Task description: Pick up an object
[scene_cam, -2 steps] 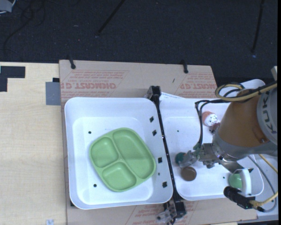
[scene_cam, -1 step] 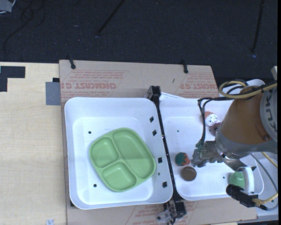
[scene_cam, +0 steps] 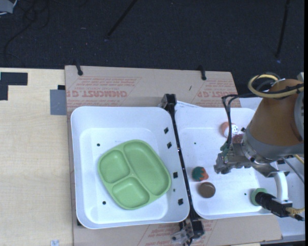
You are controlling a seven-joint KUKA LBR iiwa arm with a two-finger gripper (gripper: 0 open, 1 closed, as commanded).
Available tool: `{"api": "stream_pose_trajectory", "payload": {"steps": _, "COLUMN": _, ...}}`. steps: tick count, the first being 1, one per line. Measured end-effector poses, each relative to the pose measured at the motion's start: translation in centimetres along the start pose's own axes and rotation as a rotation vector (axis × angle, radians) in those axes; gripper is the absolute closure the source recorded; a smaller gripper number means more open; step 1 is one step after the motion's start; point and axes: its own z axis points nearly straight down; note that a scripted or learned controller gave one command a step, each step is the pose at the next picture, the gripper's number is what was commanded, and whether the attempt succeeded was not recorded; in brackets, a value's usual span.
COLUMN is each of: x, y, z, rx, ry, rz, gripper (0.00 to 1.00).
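Two small things lie nearest my gripper [scene_cam: 222, 166] in the right bin [scene_cam: 231, 206]: a green-and-red ball [scene_cam: 198, 174] at about 8 o'clock from it, and a brown disc [scene_cam: 206, 190] at about 7 o'clock, just beside the ball. A pink lump [scene_cam: 225, 128] sits at 12 o'clock, near the bin's far wall. My own wrist covers the working end, so I cannot tell how wide the gripper is open, and I see nothing held in it.

Dropping straight down from here would, I judge, close on bare bin floor, since none of the three looks to be under me. If I go for the ball, an off-centre touch could send it rolling, and the disc is close enough to get nudged or caught alongside. The disc looks flat and low, so I might scrape the floor or skid it away. The green plate [scene_cam: 135, 174] in the left bin [scene_cam: 87, 137], off at 9 o'clock, is well apart and no worry.
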Motion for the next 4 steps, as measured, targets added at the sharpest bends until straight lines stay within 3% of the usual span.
{"api": "stream_pose_trajectory", "payload": {"steps": 1, "x": -0.1, "y": 0.0, "z": -1.9, "rx": 0.002, "ry": 0.0, "rz": 0.001, "gripper": 1.0}}
{"api": "stream_pose_trajectory", "payload": {"steps": 3, "x": 10.7, "y": 2.2, "z": -2.4, "rx": 0.004, "ry": 0.002, "rz": -0.004, "gripper": 1.0}}
{"api": "stream_pose_trajectory", "payload": {"steps": 4, "x": 15.8, "y": 5.0, "z": -2.1, "rx": 0.004, "ry": 0.001, "rz": -0.004, "gripper": 1.0}}
